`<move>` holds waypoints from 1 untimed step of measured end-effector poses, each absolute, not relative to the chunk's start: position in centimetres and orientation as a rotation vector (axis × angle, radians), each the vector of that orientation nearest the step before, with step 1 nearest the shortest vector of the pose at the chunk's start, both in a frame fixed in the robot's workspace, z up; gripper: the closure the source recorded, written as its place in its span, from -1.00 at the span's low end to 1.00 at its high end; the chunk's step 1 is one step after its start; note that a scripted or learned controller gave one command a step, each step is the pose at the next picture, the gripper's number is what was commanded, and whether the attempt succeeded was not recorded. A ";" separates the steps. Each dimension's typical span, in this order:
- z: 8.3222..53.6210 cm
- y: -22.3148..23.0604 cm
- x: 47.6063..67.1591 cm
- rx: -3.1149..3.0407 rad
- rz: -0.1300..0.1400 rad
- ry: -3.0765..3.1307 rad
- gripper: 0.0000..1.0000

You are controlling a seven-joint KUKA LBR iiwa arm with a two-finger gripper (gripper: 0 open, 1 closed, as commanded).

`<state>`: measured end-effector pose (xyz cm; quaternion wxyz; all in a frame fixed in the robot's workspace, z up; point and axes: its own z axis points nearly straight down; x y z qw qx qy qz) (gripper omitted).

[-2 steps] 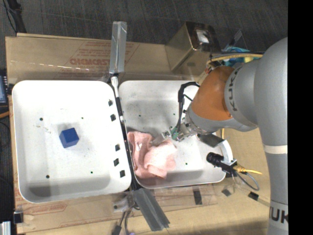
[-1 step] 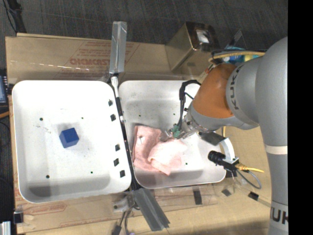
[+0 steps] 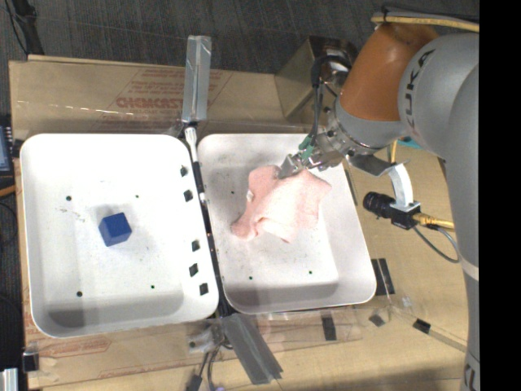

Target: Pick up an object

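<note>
Two shallow white bins sit side by side on the bench, and reading from the left, the left bin [image 3: 49, 243] carries one small blue cube [image 3: 116, 228], resting flat on the floor at about nine o'clock from the bin's centre, well apart from every wall. A few dark specks dot the floor around it. Between the bins runs a grey divider bar [image 3: 196, 88] with a row of small black clips along the shared edge. The right bin [image 3: 350, 275] holds a crumpled pink cloth [image 3: 281, 202], lying from the bin's centre up toward one o'clock, its lower lobe trailing toward eight o'clock. At the cloth's upper corner, at roughly one o'clock in that bin, the gripper [image 3: 295, 164] comes down at a slant from the right; its tips look drawn close together and seem to touch or pinch the cloth's top edge, though the tips are small and dark against the fabric, so a true grip between them cannot be confirmed, and most of the cloth lies on the bin floor. Behind the gripper the grey arm with its orange band [image 3: 378, 72] fills the three o'clock side of the view and is cut off at the top and right. A small black cylindrical fitting [image 3: 381, 205] on a white bracket hangs just beside the bin's right wall, with thin cables trailing off to the right. Brown cardboard [image 3: 98, 96] lies under both bins.
</note>
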<state>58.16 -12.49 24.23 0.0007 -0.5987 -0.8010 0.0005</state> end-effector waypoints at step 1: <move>22.7 -13.5 64.4 -1.627 0.002 -2.685 1.00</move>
